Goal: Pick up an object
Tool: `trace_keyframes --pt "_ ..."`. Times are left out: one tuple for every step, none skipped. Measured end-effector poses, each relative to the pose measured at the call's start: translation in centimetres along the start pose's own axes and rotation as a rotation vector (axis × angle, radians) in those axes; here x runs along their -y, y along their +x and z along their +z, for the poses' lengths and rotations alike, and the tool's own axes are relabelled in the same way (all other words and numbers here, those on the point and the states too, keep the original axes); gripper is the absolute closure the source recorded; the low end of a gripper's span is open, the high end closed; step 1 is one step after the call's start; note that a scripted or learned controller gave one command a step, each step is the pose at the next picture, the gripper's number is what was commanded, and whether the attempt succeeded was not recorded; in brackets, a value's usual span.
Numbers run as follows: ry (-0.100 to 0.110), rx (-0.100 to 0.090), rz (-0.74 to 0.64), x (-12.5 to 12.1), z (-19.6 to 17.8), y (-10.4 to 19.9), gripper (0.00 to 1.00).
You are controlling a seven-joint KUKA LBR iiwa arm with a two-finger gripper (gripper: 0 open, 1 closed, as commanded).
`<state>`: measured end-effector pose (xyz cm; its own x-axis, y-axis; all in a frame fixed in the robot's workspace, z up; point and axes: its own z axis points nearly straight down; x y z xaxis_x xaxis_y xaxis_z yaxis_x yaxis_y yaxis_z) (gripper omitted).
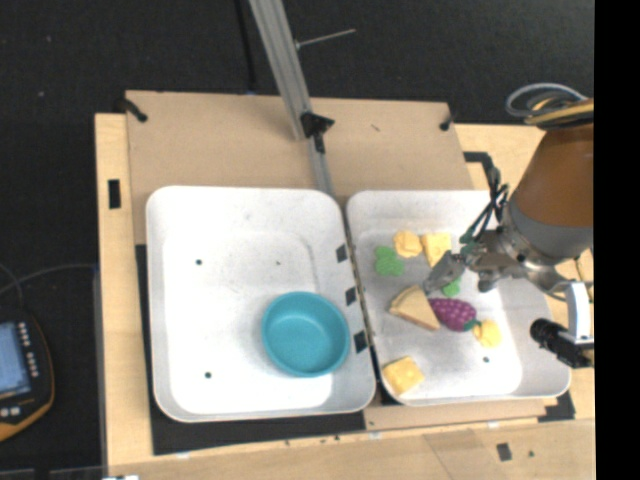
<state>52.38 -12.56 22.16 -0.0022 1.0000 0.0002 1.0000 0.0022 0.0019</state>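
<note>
My gripper [447, 276] hovers over the right bin's [500, 373] toys, above the grapes [455, 313]. Whether it's open or clamped, I cannot tell. Nothing lifted yet.

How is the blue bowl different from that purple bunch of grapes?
The blue bowl is round, smooth and much larger; the purple grapes are small and bumpy. The bowl sits alone in the left bin; the grapes lie among other toy foods in the right bin, beside the gripper.
</note>
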Motion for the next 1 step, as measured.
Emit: trace_keyframes --pt "-0.001 0.0 0.002 -0.01 0.0 -0.01 0.0"
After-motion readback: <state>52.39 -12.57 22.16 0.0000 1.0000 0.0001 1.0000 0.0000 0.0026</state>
